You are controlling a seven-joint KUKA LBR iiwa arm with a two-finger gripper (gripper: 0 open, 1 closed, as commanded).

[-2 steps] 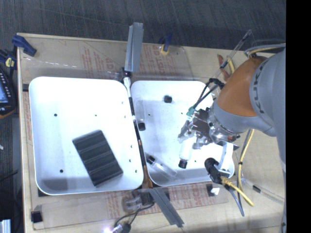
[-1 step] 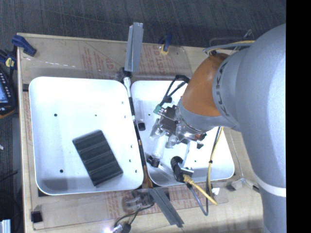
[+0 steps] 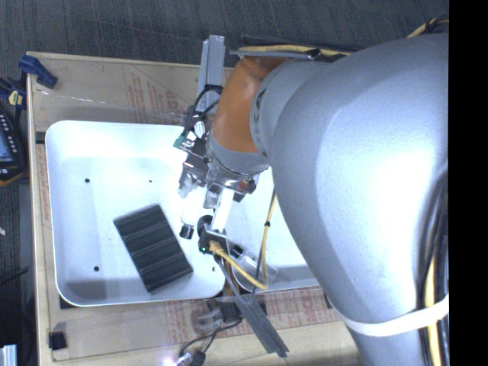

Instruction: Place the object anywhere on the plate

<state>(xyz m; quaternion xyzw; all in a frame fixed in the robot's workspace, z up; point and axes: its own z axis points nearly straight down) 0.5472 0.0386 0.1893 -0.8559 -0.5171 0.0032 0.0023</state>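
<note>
We see the gripper (image 3: 204, 204) hovering low just right of the dark ribbed plate (image 3: 152, 248) in the left white bin (image 3: 65, 204), prob. positioned to drop or fetch sth. Can't tell the jaw state, and we can't make out any object betw. them. The plate lies flat, long axis running diagonally, upper-left to lower-right.

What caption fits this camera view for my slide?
Grey robot arm reaches over a white bin holding a dark ridged block.
</note>
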